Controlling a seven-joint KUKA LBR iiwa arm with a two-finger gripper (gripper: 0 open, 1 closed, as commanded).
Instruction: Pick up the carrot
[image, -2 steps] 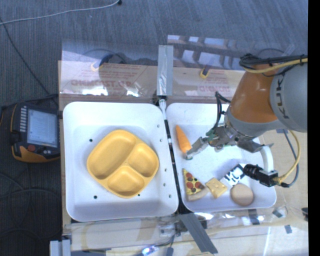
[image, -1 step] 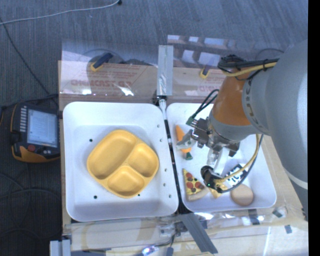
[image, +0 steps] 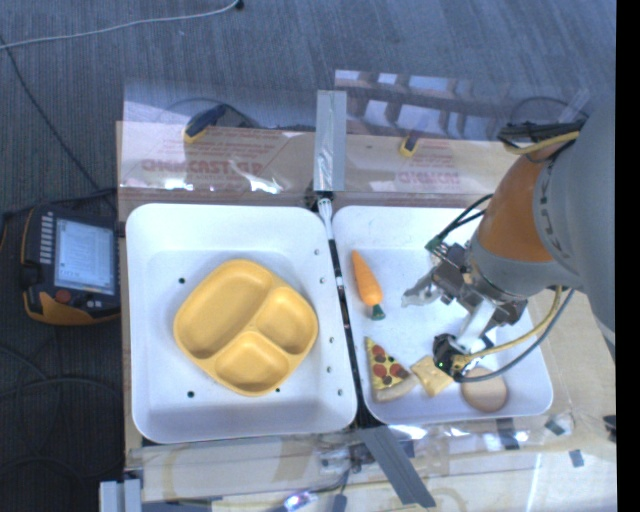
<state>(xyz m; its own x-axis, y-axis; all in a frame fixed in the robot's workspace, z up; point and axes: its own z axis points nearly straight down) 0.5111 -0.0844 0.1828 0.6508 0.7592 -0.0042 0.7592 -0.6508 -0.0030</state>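
Note:
The carrot (image: 367, 280), orange with a small green top, lies lengthwise in the right bin (image: 400, 225) close to its left wall. My gripper (image: 432, 283) hovers in the middle of that bin, to the right of the carrot and apart from it. Nothing shows between the gripper and the carrot but bare bin floor. The grey arm with its orange band (image: 515, 215) comes in from the right above the bin.
Along the right bin's front lie a pizza slice (image: 386, 369), a yellow cheese wedge (image: 431, 376) and a beige rounded piece (image: 485, 393). In the left bin (image: 150, 400) sits a yellow divided plate (image: 247, 325). A teach pendant (image: 70, 263) rests left of the bench.

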